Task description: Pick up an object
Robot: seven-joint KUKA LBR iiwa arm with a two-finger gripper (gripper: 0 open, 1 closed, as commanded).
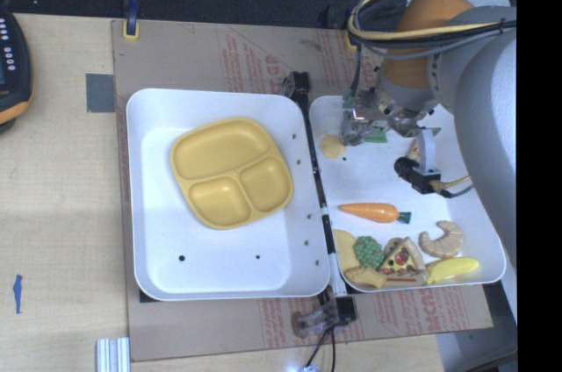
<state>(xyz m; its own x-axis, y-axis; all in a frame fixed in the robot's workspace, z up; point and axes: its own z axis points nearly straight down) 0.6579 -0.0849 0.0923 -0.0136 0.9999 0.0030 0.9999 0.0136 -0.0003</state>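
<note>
A small yellow piece (332, 147) lies at the far left corner of the right bin (465, 212), just beside the end effector (355, 132), which hangs low over it. I cannot tell its state. I judge the reach is under way; next it must close around the piece and lift. The left bin (149, 256) holds a tray (230, 172). The table (61, 212) is pale wood.
</note>
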